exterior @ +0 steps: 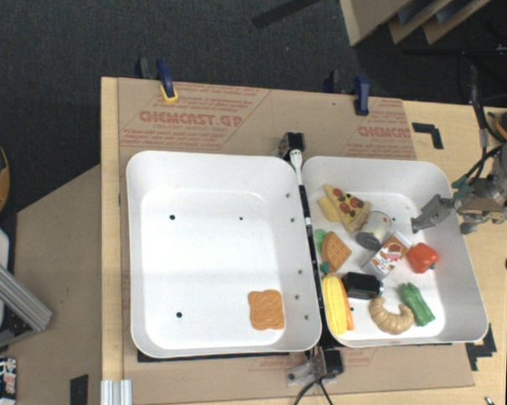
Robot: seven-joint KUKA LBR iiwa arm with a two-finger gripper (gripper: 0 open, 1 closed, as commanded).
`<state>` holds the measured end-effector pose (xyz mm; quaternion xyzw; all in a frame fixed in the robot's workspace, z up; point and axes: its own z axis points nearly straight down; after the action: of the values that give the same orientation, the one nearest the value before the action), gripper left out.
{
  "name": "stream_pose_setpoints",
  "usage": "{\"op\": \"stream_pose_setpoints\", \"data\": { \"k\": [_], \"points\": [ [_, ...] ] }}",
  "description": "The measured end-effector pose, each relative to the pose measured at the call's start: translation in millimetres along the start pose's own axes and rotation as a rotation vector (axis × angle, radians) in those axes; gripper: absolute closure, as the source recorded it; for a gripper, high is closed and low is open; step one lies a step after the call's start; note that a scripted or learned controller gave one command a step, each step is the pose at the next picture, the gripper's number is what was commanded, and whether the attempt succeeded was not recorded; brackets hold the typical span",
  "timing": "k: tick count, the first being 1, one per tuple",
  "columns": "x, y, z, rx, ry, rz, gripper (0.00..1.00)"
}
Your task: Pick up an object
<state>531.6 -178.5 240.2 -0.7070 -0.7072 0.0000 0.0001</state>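
**End effector at right bin's outer rim, nothing in its grasp**

End effector (429, 213) sits over the upper right rim of the right bin (422, 173), just inside the wall. Two dark fingers are spread, open, nothing between them. Arm comes in from the right edge of the frame.

Right bin is crowded. Pizza slice (344, 205) is at the upper left, near the centre divider. Waffle piece (336, 251) sits below it, with a green item (320, 241) tucked against the left wall. Corn cob (336, 303) lies along the left wall at the bottom and touches a black block (361, 285). Croissant (390, 317) is at the bottom rim, with a green vegetable (417, 302) just beside it on the right. Red tomato-like piece (421, 258) is nearest the end effector, below it. A small carton (387, 257) with red print lies mid-bin; the print is too small to read. A grey item (368, 239) lies above it.

Open room in the right bin: a strip along the top wall and the far right side.

Left bin (204, 174) holds one orange waffle-like piece (266, 310) near its lower right corner; the rest of the floor is bare.

Both bins touch along the centre edge. The cardboard (109, 233) on the tabletop reads "CHEMCAST G.P" above the left bin and again, partly legible, above the right. Two blue clamps (167, 78) pin its top edge.
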Motion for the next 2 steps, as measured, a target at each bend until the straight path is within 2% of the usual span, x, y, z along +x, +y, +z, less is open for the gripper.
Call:
{"op": "stream_pose_setpoints", "data": {
  "k": [1, 2],
  "points": [
    [110.5, -37.3, -40.3, 0.000, 0.004, -0.010, 0.00],
    [108.5, 5.8, 61.5, 0.007, 0.001, -0.001, 0.00]
  ]
}}
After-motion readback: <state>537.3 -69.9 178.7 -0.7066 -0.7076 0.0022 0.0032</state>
